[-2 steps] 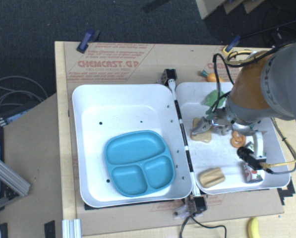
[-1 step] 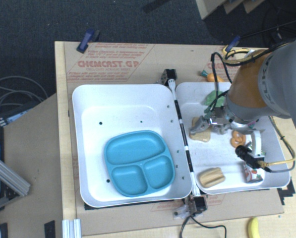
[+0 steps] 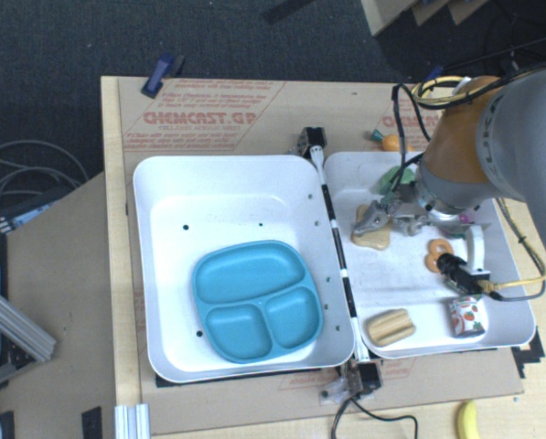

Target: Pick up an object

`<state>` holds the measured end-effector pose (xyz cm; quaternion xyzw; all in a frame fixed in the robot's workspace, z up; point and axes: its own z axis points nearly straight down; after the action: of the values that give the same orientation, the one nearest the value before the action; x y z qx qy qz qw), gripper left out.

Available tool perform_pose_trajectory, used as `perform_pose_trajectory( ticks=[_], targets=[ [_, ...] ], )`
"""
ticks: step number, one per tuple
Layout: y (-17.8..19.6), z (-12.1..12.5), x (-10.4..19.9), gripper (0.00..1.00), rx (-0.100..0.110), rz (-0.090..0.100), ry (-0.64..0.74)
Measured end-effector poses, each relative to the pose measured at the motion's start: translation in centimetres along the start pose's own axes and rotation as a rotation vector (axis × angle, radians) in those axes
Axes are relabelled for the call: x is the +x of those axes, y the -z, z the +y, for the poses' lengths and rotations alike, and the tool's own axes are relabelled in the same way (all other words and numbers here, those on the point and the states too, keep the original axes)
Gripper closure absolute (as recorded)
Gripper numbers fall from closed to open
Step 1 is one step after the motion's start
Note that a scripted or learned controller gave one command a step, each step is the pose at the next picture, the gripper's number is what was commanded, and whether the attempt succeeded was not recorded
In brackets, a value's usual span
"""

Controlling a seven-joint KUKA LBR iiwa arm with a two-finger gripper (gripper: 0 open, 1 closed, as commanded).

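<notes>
gripper (image 3: 375, 219) over right bin (image 3: 519, 323), jaw state unclear; board print perhaps "chemcast gp".

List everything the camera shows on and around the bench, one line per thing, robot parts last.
Bins: two, white, side by side on the bench.
Divided plate: one, light blue, three compartments, in the left bin.
Bread-like roll: one, tan, front of the right bin.
Small carton: one, white with red print, front right corner of the right bin.
Orange ring-shaped piece: one, right bin, beside the carton's far side.
Beige lump: one, right bin, just under the gripper.
Green item: one, far side of the right bin, partly hidden by the arm.
Blue clip: one, far left corner of the bench.
Yellow item: one, front edge, cut off.
Arm: one, grey with orange band, over the right bin.
Gripper: one, metal, low over the beige lump.
</notes>
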<state>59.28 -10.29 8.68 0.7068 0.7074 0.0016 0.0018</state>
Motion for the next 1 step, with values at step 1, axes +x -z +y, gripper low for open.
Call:
perform_pose_trajectory(
  ticks=[1],
  targets=[
    [-0.02, 5.34, -1.28, 0.00, 0.000, -0.001, 0.000]
  ],
)
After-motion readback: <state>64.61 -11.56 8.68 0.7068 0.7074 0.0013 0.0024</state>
